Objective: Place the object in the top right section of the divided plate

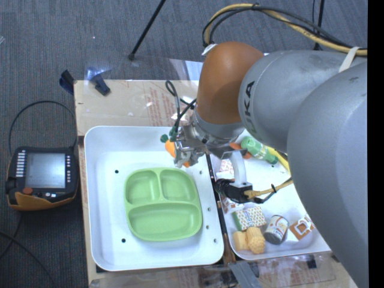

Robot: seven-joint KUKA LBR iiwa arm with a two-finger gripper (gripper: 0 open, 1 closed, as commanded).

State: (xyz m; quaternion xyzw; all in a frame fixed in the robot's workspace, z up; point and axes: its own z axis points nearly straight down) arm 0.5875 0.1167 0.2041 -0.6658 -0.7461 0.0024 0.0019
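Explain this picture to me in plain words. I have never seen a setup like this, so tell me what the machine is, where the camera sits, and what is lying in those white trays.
The big grey and orange shape is a robot arm, reaching in from the right. One fixed camera looks down on the bench at a slant. Two shallow white bins sit side by side. The left bin holds a light green divided plastic plate with three sections. The right bin holds small toy foods, such as a yellow corn cob and a little can. The arm's gripper hangs above the plate's far edge with something small and orange at it; a firm hold cannot be confirmed. The dark device on the floor looks like its handheld controller.
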